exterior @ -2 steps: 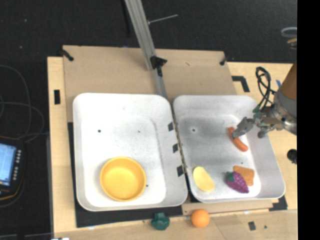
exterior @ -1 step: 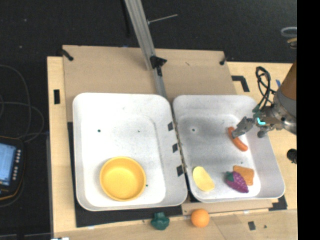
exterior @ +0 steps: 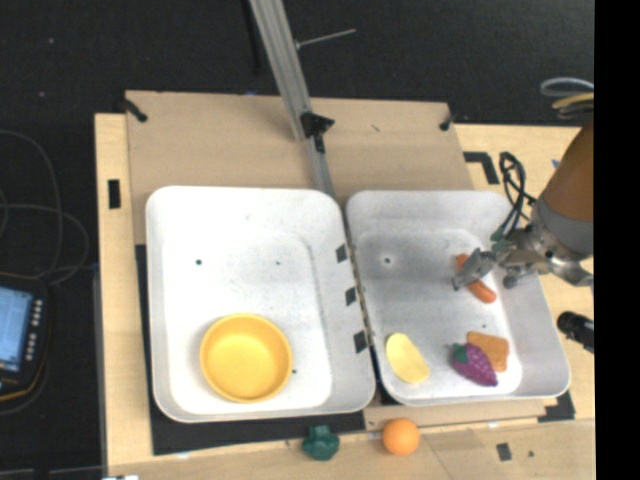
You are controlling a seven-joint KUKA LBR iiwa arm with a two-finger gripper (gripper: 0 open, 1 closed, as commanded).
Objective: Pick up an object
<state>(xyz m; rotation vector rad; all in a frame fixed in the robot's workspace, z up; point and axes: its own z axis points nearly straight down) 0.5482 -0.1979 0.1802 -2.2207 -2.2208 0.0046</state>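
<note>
Camera view, looking down: a small orange carrot-like piece [exterior: 478,280] lies in the right bin [exterior: 420,238], near that bin's right wall and about halfway along its length. The gripper [exterior: 478,270] sits right over it, grey fingers pointing left from the wrist, with the orange piece showing just at and under the fingertips. Whether the fingers are spread or closed cannot be told here, nor whether they touch the piece. The arm [exterior: 572,188], with its orange band, comes in over the right wall of the bin.

Nearer the front of the same bin, a purple toy [exterior: 474,364] lies touching an orange wedge [exterior: 490,348]; both are close to the front right corner, leaving little room between them and the walls. A pale yellow piece [exterior: 407,358] lies near the front left corner, just beside the bin's left wall. The middle and back of the right bin are bare white floor, so the open room lies to the left of the gripper and behind it.

The left bin [exterior: 240,238] holds a yellow bowl [exterior: 246,357] near its front edge; the rest of its floor is bare. On the bench [exterior: 200,148] before the bins lie an orange ball [exterior: 400,436] and a small green object [exterior: 320,443], well apart from the gripper.
</note>
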